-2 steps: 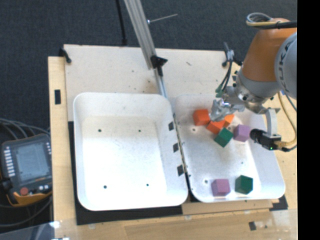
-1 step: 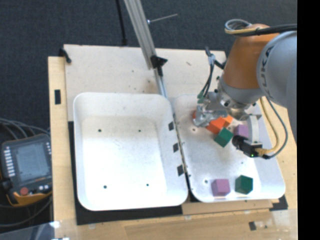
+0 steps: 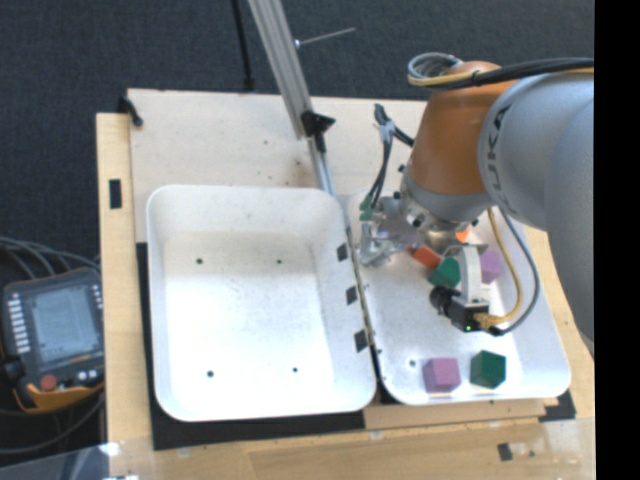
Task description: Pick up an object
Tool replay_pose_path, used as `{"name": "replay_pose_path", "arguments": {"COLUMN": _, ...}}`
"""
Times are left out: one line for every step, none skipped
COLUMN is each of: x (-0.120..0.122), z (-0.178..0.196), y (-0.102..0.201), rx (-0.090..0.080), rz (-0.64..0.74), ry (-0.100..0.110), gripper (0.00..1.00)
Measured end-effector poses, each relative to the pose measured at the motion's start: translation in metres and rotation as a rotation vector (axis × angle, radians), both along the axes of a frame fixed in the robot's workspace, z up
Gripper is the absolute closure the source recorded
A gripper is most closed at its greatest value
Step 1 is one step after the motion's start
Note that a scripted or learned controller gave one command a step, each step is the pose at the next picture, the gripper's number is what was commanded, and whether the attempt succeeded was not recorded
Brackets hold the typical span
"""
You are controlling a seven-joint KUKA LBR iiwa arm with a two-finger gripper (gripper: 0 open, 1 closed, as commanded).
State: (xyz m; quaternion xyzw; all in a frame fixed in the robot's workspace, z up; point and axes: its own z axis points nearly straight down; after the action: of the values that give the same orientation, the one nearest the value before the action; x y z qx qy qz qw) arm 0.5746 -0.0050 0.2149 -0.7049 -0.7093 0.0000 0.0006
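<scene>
Lying just beside the tool (image 3: pixel 373 245), whose state I cannot tell, is an orange piece (image 3: pixel 425 256).

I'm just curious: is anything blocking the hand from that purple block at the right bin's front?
Nothing visible. Bare bin floor lies between the hand and the purple block; the green block sits beside it, off that line.

Smooth plastic bins (image 3: pixel 250 308) sit on matt wooden bench (image 3: pixel 200 138)

We look at a robotics lab: an industrial arm (image 3: pixel 520 138) over a plywood bench (image 3: pixel 200 138), a teach pendant (image 3: pixel 55 333) with cables (image 3: pixel 30 253) at left, an aluminium mast (image 3: pixel 280 48) far back, and dark carpet (image 3: pixel 100 28) below.
</scene>
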Motion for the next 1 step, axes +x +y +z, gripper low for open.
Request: {"name": "replay_pose_path", "arguments": {"x": -0.0145, "z": -0.0004, "y": 0.0484, "rx": 0.001, "rz": 0.001, "ry": 0.001, "gripper": 1.0}}
